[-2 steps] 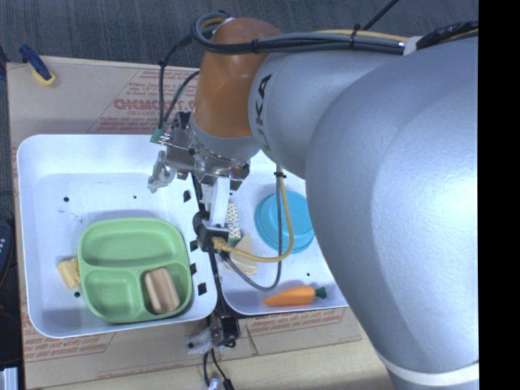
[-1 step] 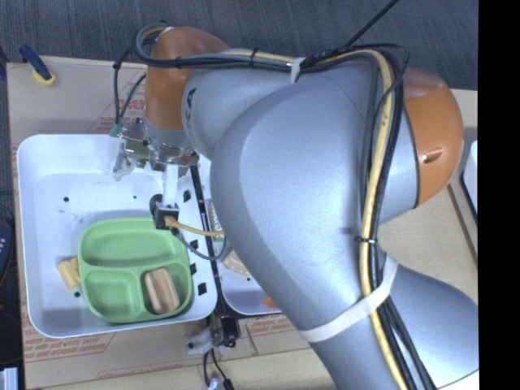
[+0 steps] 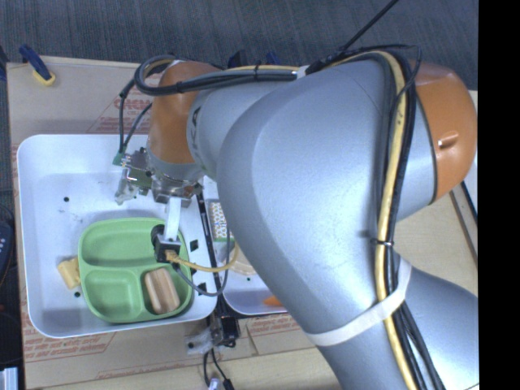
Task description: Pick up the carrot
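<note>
The pincer point(image 3: 132, 184) hangs over the left bin point(image 3: 49, 177), above its upper middle part, just beyond the far rim of a green tray point(image 3: 110, 254). It points down and leftward from the orange band of the wrist. From this slant its tip is a tangle of grey metal and wires, and I cannot tell whether it is spread or closed. Nothing can be seen held in it, and whether it touches the bin floor cannot be told either.

The green tray lies in the lower middle of the left bin and has three compartments: one long one on the far side and two smaller ones on the near side. A brown, roll-shaped piece point(image 3: 160, 291) lies in the near right compartment; the other two look bare. Just left of the tray, on the white bin floor, lies a small pale yellow piece point(image 3: 69, 273), close against the tray's edge.

The carrot point(image 3: 274, 301) shows as a small orange patch in the right bin point(image 3: 244, 297), near its lower edge, well apart from the pincer and across the wall between the bins. The big grey arm point(image 3: 325, 201) covers most of it and most of that bin. A small patterned item point(image 3: 217, 216) peeks out beside the arm, near the divide.

A blue clamp point(image 3: 36, 63) sits at the bench's far left corner.
</note>
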### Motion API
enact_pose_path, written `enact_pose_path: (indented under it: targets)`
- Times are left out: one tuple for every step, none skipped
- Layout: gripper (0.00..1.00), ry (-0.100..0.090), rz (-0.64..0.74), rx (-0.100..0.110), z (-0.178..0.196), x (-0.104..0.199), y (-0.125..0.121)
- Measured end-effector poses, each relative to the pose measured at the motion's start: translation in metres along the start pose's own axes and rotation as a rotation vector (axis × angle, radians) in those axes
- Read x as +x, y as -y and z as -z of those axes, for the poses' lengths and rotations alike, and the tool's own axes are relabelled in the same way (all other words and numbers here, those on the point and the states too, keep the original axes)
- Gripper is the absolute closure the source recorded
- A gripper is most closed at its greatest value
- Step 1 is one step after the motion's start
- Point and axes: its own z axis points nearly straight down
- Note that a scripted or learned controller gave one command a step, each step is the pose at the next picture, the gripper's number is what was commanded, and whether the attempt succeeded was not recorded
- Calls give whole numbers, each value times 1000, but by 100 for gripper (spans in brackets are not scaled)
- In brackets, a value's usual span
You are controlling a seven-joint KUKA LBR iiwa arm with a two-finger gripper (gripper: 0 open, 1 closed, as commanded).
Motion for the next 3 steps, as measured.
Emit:
enact_pose_path:
  targets:
    - [100,6,10,6,10,0,0]
    - [100,0,-462,-6,85,4,15]
    - [100,-3,-481,-5,153,-28,83]
